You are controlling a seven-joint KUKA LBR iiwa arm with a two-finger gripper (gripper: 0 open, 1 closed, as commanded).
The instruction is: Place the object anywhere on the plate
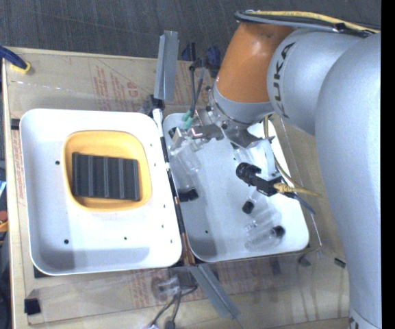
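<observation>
Object identity uncertain; candidates lie loose in the right bin [300, 242], well apart from the plate [81, 146] in the left bin [40, 238].

Gripper [189, 134] sits low over the right bin's far left corner, beside a clear piece [183, 157]; whether it is open, shut or holding anything cannot be told.

Handling, as judged: clear pieces look light, thin-walled, slippery and easily crushed, so take hold across the narrow body with a light squeeze; black pieces look small, stiff and easier to pinch.

Count: 2 bins; 1 plate, yellow, bearing 1 dark ridged block [107, 177]; 2 clear pieces seen, the second [262, 230] near the front; 3 black pieces [187, 195] seen, count not firm.
</observation>
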